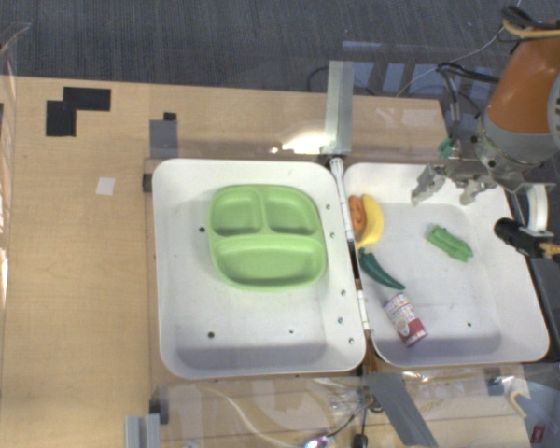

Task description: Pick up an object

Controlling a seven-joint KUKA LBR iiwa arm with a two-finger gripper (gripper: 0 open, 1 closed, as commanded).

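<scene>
At the near edge of the desk (pixel 75 278), clear brackets and loose cables lie below the two white bins. The left bin (pixel 182 343) holds a green divided plate (pixel 266 234), lying flat a little toward the far side of its floor, with three compartments facing up.

The right bin (pixel 467 339) carries the small things. Nearest the camera lies a small bottle (pixel 404 316) with a red and white label, on its side and slanted, close to the bin's left wall. Just beyond it, and touching or almost touching its far end, is a dark green pepper-like piece (pixel 380 271), also slanted. Farther still, against the wall between the two bins, a yellow banana (pixel 372 222) lies curved, with an orange piece (pixel 357 215) pressed against its left side. Off to the right, well apart from these, a light green leafy-looking piece (pixel 449 244) lies alone on the bin floor.

Above the far right part of this bin hangs the pincer (pixel 448 188), its two fingers spread apart with nothing between them. It sits beyond the light green piece and to the right of the banana, touching neither. The grey arm with its orange band (pixel 532 87) comes in from the upper right corner.

Beyond the bins, the wooden desk shows black square markings (pixel 75 108) at the far left, then dark carpet (pixel 215 17).
</scene>
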